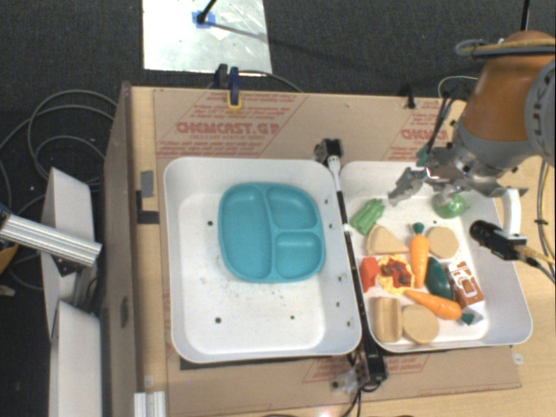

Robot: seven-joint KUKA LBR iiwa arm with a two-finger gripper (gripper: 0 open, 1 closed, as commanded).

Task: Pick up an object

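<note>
Arm (512, 85): grey with an orange band, cut off by the right edge, reaching in over the far end of the right bin (519, 307).
Gripper (408, 183): above the bare far part of the right bin, pointing left and down; open or closed cannot be told from this slant.
Green round piece (450, 204): just beside the gripper, partly covered by the wrist; shape hard to make out.
Heap of toy food (408, 272): crowded into the near two-thirds of the right bin, pieces touching and overlapping, none seen in the gripper.
Tan pieces: a wedge (387, 240) and a round slice (443, 241) at the far side, a bread slice (387, 318) and a second round slice (420, 324) at the near side.
Carrots: one (420, 254) lying lengthwise with its green tip toward the far wall, one (432, 302) slanted across the near pieces.
Green vegetable (368, 214): oblong, against the left wall, nearest the gripper.
Smaller pieces: red and yellow bits (391, 272) mid-heap, a dark green piece (439, 281), a brown-and-white packet (465, 285) at the right; too small to name.
Bench top: a cardboard sheet (226, 129) with red lettering under both bins.
Left bin (195, 320): white, shallow, speckled floor, touching the right bin.
Teal plate (271, 233): three compartments, flat in the left bin's middle.
Surroundings: dark floor, a shiny sheet (204, 24) beyond the bench, loose cables (61, 129) and a metal rail (48, 237) at the left.
</note>
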